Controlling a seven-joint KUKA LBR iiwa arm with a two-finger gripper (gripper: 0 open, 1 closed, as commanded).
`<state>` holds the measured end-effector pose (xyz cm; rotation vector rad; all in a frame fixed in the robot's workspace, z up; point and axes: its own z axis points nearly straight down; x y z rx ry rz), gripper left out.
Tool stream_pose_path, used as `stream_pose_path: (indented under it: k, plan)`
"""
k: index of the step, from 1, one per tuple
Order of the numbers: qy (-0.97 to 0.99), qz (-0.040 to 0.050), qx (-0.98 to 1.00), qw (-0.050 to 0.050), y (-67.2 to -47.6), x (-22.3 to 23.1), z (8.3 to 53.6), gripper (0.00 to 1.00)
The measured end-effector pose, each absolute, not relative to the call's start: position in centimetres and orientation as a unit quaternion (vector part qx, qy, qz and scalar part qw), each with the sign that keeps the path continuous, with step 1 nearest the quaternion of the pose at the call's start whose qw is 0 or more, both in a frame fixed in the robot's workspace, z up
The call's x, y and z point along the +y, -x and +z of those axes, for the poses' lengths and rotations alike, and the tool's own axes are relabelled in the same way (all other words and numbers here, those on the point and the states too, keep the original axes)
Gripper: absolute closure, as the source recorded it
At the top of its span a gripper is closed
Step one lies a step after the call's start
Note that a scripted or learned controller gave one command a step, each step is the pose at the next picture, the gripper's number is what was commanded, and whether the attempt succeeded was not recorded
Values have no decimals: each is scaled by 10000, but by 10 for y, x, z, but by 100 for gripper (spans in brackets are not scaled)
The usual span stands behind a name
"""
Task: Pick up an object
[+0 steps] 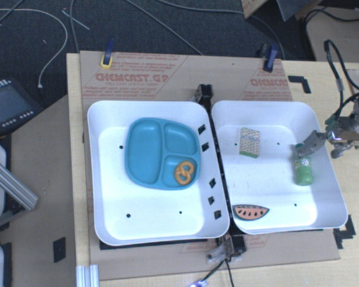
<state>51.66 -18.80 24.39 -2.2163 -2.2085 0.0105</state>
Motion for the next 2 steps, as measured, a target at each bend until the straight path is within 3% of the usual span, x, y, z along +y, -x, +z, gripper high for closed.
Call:
stream_pose_path:
  k: [1, 2]
  plan:
    - [7070, 0, -7072, 6, -519, -188, 250, 0]
    - [7074, 12, -7068, 31, -523, -197, 198, 0]
